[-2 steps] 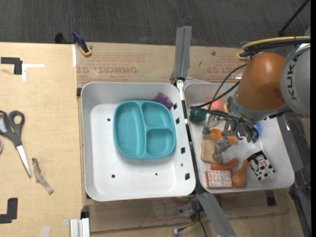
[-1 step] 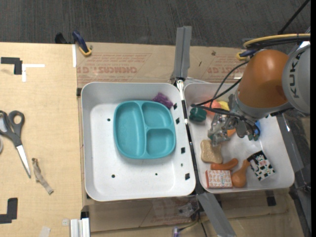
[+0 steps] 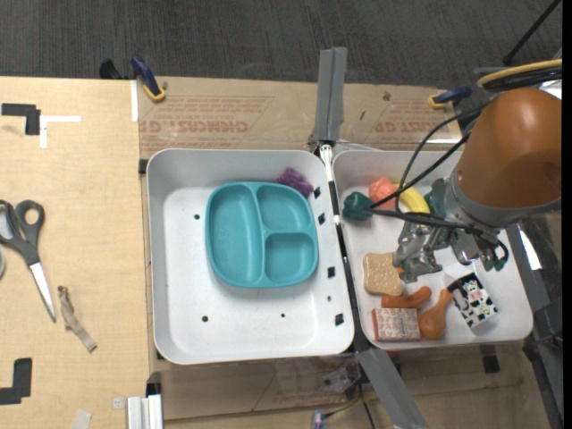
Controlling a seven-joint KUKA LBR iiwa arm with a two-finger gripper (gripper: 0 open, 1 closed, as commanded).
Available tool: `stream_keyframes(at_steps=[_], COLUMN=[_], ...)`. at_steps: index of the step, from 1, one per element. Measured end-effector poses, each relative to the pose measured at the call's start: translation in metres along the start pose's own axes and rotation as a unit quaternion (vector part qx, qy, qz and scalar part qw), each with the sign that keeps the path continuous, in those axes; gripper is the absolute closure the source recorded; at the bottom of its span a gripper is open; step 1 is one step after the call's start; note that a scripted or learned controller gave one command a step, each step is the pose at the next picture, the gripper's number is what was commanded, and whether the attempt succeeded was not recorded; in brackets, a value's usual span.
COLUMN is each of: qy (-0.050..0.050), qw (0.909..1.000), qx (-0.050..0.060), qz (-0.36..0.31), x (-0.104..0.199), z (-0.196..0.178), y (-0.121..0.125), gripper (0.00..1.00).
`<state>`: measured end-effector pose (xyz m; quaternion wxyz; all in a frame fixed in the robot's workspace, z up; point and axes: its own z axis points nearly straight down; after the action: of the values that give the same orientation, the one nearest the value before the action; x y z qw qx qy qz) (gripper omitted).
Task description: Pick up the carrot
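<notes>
The gripper (image 3: 418, 259) hung low in the right bin (image 3: 514, 329); I couldn't tell how its fingers stood. The carrot (image 3: 435, 314) lay just nearer, beside the toast (image 3: 383, 275).

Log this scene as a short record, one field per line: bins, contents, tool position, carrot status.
left bin: holds a teal divided plate and a small purple item at its far edge
right bin: holds toy foods, among them a bread slice, a carrot, a green item and a pink item
tool: low over the right bin, just above the carrot
carrot status: lying on the bin floor, not lifted
</notes>
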<state>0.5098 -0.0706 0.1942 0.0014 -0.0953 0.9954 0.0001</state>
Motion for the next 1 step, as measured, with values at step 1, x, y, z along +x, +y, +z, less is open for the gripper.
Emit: stream_keyframes(at_steps=[1], qy=[0.000], qw=[1.0000], qx=[0.000], qz=[0.000], x=[0.0000], z=[0.0000], y=[-0.0001], gripper=[0.00])
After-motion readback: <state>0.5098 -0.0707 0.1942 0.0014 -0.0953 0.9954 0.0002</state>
